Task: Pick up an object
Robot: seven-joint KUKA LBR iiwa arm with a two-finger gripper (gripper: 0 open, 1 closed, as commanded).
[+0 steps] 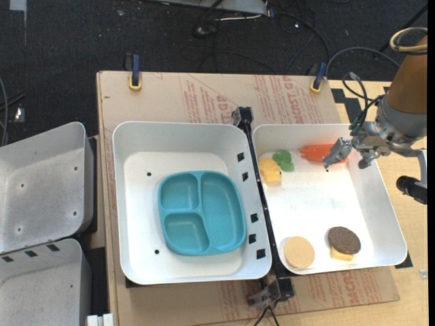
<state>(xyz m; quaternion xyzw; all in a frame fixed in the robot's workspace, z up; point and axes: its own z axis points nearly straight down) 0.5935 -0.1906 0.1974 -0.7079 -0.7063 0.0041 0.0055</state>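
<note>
Sideways, orange carrot [318, 152] lies beside claw [343, 155].

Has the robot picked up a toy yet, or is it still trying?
Nothing looks picked up yet. The gripper hangs over the right bin, right beside the orange carrot, with nothing seen between its fingers. The corn, green piece and two cookies lie untouched. Grasping and lifting are left.
</note>
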